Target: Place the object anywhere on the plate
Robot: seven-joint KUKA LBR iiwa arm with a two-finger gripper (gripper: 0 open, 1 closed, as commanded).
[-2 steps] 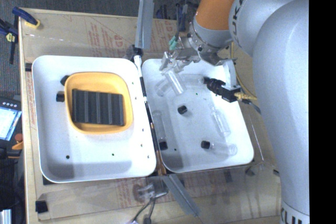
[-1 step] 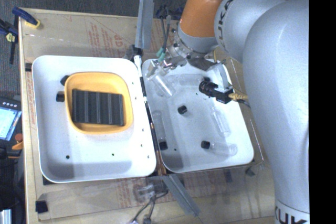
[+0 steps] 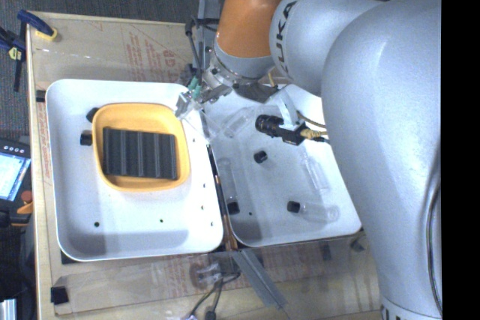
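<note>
**Clear, light pieces wait in the right bin**

Nearest, a clear tube (image 3: 321, 210) lies at five o'clock in the right bin (image 3: 247, 236): probably light, slippery, best pinched mid-body. Farther, the yellow plate (image 3: 142, 116) sits left. The hand (image 3: 196, 95) hovers at twelve; grip state unreadable.

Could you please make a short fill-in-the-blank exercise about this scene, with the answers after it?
1. The yellow plate lies in the ___ bin of the camera view.
2. The dark ridged insert rests on the ___.
3. The arm carries a band of ___ colour above its wrist.
4. The gripper is above the near edge of the plate, close to the ___ between the two bins.

Answers: left; plate; orange; divide
</note>
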